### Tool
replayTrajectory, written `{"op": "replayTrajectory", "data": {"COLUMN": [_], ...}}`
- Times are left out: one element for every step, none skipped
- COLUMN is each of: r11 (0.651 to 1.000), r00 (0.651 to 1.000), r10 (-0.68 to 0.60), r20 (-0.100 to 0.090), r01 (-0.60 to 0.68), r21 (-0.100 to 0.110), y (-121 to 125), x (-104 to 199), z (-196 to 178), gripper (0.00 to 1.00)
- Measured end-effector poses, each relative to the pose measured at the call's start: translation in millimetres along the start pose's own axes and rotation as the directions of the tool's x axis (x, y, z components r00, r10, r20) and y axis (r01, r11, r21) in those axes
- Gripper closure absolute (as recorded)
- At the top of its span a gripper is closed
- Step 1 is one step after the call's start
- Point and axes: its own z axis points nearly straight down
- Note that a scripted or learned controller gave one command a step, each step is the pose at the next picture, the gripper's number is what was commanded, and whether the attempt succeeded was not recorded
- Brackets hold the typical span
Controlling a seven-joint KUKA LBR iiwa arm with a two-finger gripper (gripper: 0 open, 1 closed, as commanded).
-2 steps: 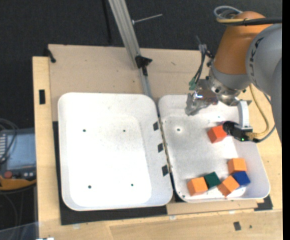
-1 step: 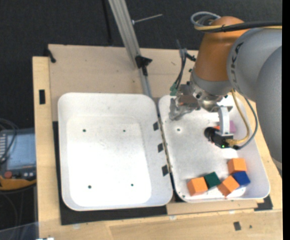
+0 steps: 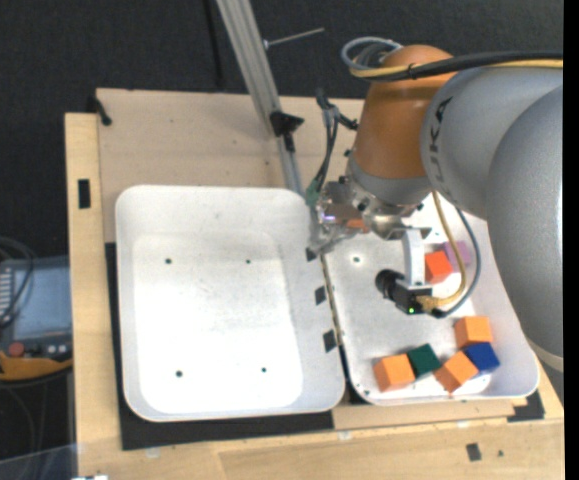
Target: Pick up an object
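Note:
Several small blocks lie in the right bin. Along its near edge sit an orange block, a dark green block, another orange block and a blue block, with one more orange block just behind them. A red-orange block lies further back, partly under the arm's cables. My gripper hangs low over the right bin's far-left corner, close to the wall between the bins and well away from the blocks. The wrist hides its tips.
The left bin is white and shallow, beside the right one. A slanted metal rail rises behind the bins. The large grey arm covers the right bin's far right side. A black cable end hangs over the bin's middle.

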Motion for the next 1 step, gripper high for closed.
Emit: {"op": "replayTrajectory", "data": {"r11": [1.0], "r00": [1.0], "r10": [-0.002], "r20": [-0.001], "r01": [0.002], "r21": [-0.004], "y": [-10.6], "x": [53.6], "z": [-22.1], "gripper": [1.0]}}
